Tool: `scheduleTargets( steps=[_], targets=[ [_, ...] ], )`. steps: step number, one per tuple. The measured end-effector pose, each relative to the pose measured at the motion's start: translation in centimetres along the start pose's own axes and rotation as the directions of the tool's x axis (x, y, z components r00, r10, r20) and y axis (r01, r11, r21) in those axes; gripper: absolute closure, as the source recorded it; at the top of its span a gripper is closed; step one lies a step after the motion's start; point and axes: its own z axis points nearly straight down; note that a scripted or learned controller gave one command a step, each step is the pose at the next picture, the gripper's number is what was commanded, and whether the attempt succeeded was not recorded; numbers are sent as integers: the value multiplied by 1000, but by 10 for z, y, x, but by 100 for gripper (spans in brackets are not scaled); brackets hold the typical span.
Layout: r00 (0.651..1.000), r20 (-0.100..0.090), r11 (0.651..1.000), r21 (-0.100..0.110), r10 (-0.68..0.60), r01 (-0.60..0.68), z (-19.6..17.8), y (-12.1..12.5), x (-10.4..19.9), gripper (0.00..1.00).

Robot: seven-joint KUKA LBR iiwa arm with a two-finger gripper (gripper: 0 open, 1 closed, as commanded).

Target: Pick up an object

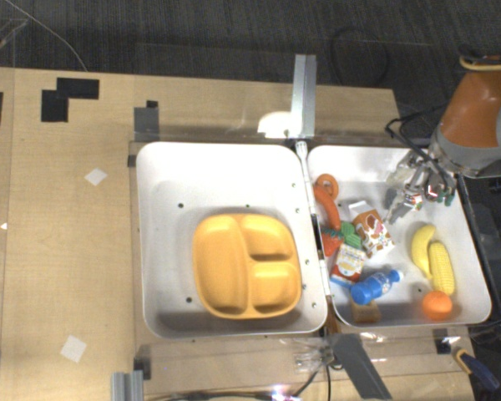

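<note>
Right bin (476,307): banana (420,247), corn cob (441,266), orange (437,305), blue bottle (374,286), snack packets (363,236), orange utensil (326,197). Left bin (163,224): yellow divided plate (246,264). Gripper (411,192) over right bin's rear; finger spread indeterminable. Arm enters from right, wrist angled down-left. Recommended: descend on the nearby, uncrowded banana.

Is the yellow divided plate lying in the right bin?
No. The yellow divided plate lies in the left bin; the right bin holds the small items.

floor (192,15) — dark grey carpet | bench (58,249) — pale wood, black patches at left
</note>
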Motion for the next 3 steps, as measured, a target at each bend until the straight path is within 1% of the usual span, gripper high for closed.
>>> scheduleTargets(
  steps=[1,2,3],
  targets=[
    [1000,-1,1000,0,18,-18,-2,-7,1,0],
    [956,0,956,-1,293,-293,20,21,8,0],
    [586,-1,586,-1,810,-810,20,85,11,0]
  ],
)
